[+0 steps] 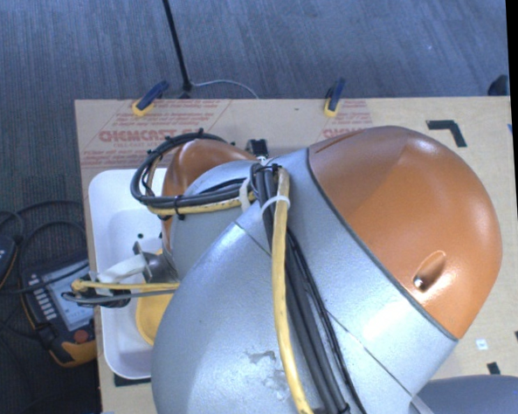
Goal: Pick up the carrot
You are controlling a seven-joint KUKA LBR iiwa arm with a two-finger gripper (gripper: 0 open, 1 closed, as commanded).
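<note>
1 arm [333, 276], 1 bin [111, 219] seen.

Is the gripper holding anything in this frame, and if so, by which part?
Cannot be told. The arm hides most of the left bin, and no carrot is identifiable; an orange-yellow shape beside the arm is unclear.

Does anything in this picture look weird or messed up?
Nothing looks spilled or broken. The big grey and orange arm leans so far over the bench that it covers most of the white bin. A yellowish shape peeks out beside the arm in the bin, but too little shows to say what it is.
</note>
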